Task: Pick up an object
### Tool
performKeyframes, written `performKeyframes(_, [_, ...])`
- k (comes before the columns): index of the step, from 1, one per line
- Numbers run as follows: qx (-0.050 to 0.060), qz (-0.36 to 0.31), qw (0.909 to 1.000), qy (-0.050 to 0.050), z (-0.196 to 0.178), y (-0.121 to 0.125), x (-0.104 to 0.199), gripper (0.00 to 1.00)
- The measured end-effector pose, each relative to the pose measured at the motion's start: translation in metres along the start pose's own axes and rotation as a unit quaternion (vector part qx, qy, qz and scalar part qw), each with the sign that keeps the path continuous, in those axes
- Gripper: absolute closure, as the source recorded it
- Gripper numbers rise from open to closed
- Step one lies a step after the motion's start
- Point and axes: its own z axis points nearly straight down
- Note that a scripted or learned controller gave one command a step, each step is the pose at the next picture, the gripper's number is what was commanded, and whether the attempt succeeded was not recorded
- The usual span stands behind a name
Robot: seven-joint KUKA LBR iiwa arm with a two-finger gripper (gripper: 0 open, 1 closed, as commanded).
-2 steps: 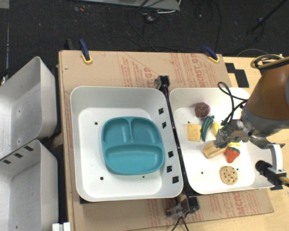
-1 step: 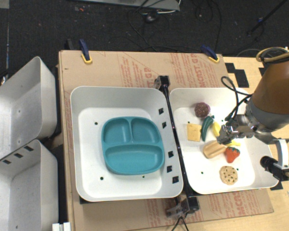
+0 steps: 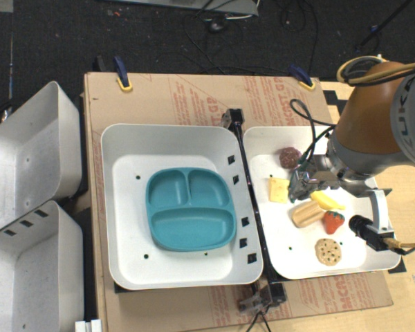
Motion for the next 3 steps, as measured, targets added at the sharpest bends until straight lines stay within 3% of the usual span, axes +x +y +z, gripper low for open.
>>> performKeyframes(2, [-0.001, 0.000, 1.0000, 0.000, -0.018, 0.058, 0.093, 1.00])
performKeyframes(3, [0.001, 0.000, 1.0000, 0.000, -0.008, 0.077, 0.143, 1.00])
